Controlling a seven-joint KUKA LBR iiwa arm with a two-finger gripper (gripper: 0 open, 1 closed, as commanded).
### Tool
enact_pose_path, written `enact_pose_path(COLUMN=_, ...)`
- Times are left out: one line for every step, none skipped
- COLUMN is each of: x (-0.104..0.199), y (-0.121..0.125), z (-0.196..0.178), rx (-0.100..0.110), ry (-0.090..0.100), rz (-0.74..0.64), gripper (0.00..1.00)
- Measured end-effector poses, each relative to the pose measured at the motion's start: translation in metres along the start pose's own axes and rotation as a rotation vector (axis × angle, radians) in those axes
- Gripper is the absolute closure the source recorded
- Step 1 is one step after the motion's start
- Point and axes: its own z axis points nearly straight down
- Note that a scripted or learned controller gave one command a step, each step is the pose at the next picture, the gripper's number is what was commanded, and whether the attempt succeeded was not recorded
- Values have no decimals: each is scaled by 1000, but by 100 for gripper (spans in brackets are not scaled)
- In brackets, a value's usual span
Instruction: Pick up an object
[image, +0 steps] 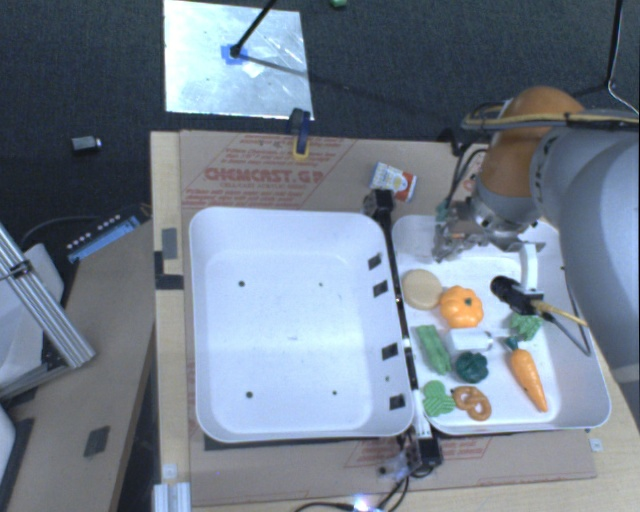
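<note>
Pumpkin (461, 306), carrot (527, 378) and pretzel (472, 402) lie in the right bin (583, 385), pumpkin near the gripper (452, 247), whose grip cannot be told.

I see the gripper (452, 243) over the right bin (590, 395), near its eleven o'clock corner. Toward six o'clock from it lies a round tan bun (421, 289), with an orange toy pumpkin (461, 306) touching the bun at its four o'clock. Further down are a green cucumber (433, 349), a white block (468, 339) and a dark broccoli head (472, 367). A pretzel (472, 402) and a green leafy piece (437, 398) sit by the bin's seven o'clock edge. A carrot (527, 378) lies toward five o'clock, with a small green floret (523, 326) just at its twelve. The left bin (215, 235) adjoins at nine o'clock on the surface.
</note>
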Motion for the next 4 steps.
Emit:
enact_pose_path(x=45, y=1, z=-95, rx=-4, ry=1, rz=-1, gripper=100)
enact_pose_path(x=105, y=1, z=-130, rx=0, ry=2, rz=-1, gripper=100)
enact_pose_path(x=189, y=2, z=-210, rx=-3, ry=3, rz=-3, gripper=100)
enact_pose_path(x=244, y=2, z=-313, rx=-7, ry=4, rz=-3, gripper=100)
